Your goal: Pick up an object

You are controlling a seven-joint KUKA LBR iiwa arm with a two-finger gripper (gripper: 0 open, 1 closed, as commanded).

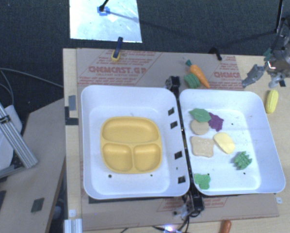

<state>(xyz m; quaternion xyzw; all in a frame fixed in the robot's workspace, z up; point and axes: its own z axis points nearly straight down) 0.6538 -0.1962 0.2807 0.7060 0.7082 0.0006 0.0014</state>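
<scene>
Gripper [264, 76] sits at the upper right of the bench, above the far right corner of the right bin [266, 130] and outside its rim; the two fingers stand spread apart with nothing between them. Just below it, outside the bin wall, lies a yellow corn cob [271, 101]. Right bin contents: green leaf [200, 114] touching a purple piece [216, 122]; round tan biscuit [200, 127]; bread slice [201, 146]; yellow wedge [224, 142]; green ridged piece [242, 159]; a further green piece [201, 180] at the near wall. Left bin [91, 130] holds a yellow divided tray [131, 144] (three compartments). A carrot [199, 73] lies on the bench beyond the bins.
</scene>
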